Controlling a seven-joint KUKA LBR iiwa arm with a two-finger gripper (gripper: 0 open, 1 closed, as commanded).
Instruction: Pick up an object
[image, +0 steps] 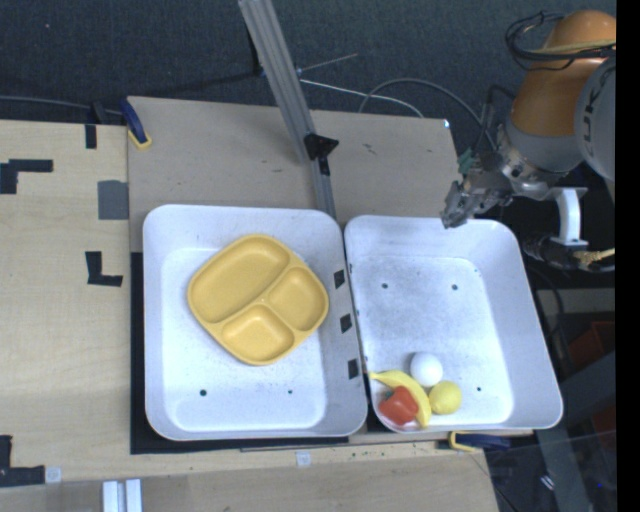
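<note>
Currently gripper (455, 213) hangs over the far rim of the right bin (500, 300); finger opening cannot be told. White ball (426, 368), banana (408, 388), red piece (400, 405) and yellow ball (445, 397) cluster at the bin's near edge. Yellow divided plate (258, 298) sits in the left bin (165, 330).

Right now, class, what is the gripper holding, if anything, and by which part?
Nothing is seen held. The gripper hangs over the right bin's far rim, well apart from the white ball and toy fruit in its near corner.
</note>
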